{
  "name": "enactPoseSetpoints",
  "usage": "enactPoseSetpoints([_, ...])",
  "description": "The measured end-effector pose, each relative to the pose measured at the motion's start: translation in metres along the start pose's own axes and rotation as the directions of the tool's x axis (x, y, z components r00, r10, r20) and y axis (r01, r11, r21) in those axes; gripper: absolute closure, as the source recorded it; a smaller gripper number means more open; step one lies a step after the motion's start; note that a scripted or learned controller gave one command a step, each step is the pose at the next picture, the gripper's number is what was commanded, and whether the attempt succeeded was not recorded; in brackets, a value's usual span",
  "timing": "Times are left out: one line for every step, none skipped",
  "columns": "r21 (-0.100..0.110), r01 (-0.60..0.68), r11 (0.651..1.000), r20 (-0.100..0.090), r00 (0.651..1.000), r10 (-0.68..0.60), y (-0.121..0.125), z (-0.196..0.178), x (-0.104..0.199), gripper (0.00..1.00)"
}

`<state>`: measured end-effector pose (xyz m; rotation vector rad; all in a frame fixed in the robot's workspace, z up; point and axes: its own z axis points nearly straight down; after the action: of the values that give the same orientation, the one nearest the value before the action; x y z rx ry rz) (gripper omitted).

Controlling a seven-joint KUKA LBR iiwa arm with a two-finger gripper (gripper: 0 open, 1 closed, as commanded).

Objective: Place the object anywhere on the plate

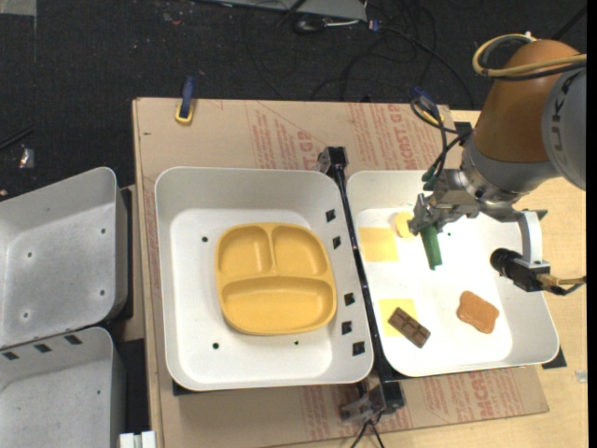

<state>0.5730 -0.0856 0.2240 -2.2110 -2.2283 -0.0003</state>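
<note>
A yellow divided plate [276, 279] lies in the left white bin [177, 250]. My gripper [430, 220] hangs over the upper middle of the right bin [532, 348], shut on the top end of a green stick [433, 250] that points down from its fingers. A small pale yellow piece [403, 225] sits just left of the gripper. The plate is well to the left of the gripper, across the divider between the bins.
In the right bin lie a flat yellow slice [378, 245], a brown chocolate bar [409, 326] on a yellow square, and an orange-brown lump [478, 313]. A black fitting [511, 265] juts over the bin's right side. A black rail [353, 259] separates the bins.
</note>
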Motion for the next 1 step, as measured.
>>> enactPoseSetpoints([-0.001, 0.0, 1.0, 0.0, 1.0, 0.0, 0.0105, 0.0077, 0.0555, 1.0])
